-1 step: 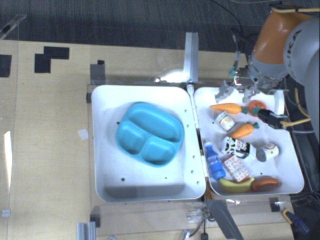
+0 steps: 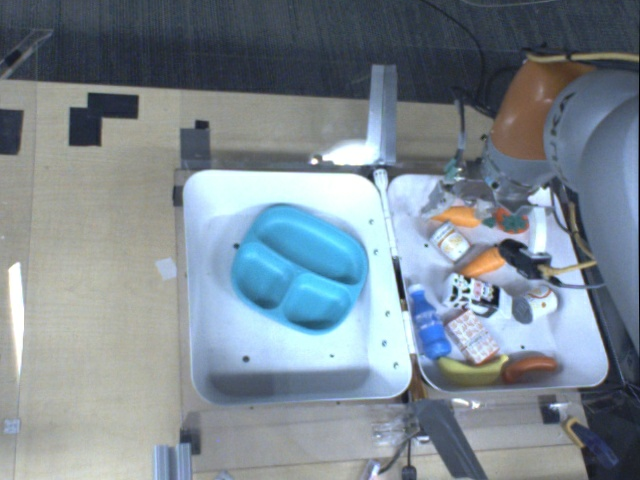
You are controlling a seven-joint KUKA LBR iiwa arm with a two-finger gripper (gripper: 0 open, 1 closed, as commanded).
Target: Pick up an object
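Observation:
My gripper hangs over the far end of the right bin, just above an orange carrot. A small jar lies beside that carrot, and a second carrot sits a little nearer. Further forward lie a black-and-white spotted item, a blue bottle, a red-checked box, a banana and a red sausage. Nothing can be seen held in the gripper.
The left bin holds a blue divided plate near its middle. A metal post rises behind the wall between the bins. The grey arm fills the right side above the right bin.

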